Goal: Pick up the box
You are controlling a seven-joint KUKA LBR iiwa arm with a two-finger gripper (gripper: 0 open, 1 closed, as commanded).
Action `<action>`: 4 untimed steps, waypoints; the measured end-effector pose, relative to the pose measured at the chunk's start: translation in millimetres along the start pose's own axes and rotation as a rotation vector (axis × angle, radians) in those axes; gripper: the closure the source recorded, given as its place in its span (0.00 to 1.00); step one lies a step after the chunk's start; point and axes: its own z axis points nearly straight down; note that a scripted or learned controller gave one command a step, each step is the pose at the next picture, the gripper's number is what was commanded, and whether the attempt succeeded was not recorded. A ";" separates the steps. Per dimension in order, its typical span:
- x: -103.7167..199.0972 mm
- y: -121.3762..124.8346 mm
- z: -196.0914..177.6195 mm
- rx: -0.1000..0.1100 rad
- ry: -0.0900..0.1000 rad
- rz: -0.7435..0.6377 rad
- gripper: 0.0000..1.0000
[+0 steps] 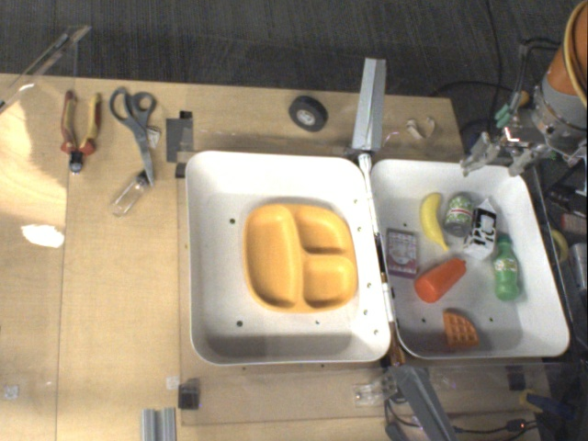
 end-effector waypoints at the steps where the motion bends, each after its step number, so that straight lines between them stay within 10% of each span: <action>1: 54.7 -18.4 100.3 -0.002 0.000 -0.218 0.00; 3: 97.8 -122.8 128.4 -0.027 -0.009 -0.375 0.00; 4: 65.7 -151.8 10.5 -0.008 -0.003 -0.475 0.00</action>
